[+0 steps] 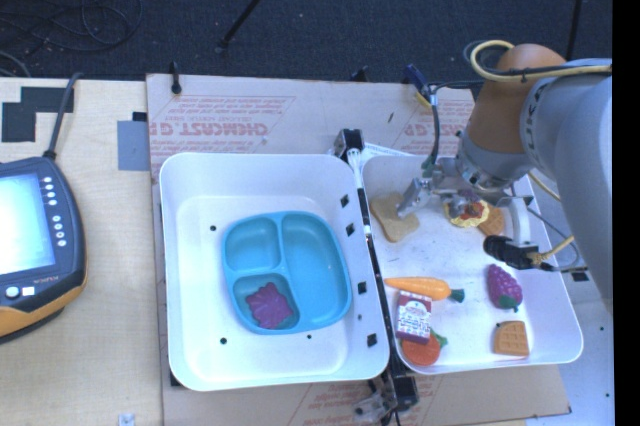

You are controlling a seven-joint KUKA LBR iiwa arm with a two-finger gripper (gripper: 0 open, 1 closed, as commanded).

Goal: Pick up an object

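My gripper (411, 199) hangs low over the back left part of the right bin (560, 346). It is right above the upper right edge of a tan bread slice (392, 219), and I cannot tell if it touches the slice. Just right of the gripper lies a small round pizza-like toy (468, 212). Further forward in the same bin are an orange carrot (420, 287), a purple bunch of grapes (504, 285), a red and white carton (413, 317), a red tomato-like piece (422, 352) and an orange cracker (510, 339).
The left bin (190, 214) holds a blue divided plate (300, 254) with a purple toy (268, 304) in its front compartment. A handheld control pendant (30, 234) lies on the bench at far left. The grey arm (560, 144) covers the right bin's back right corner.
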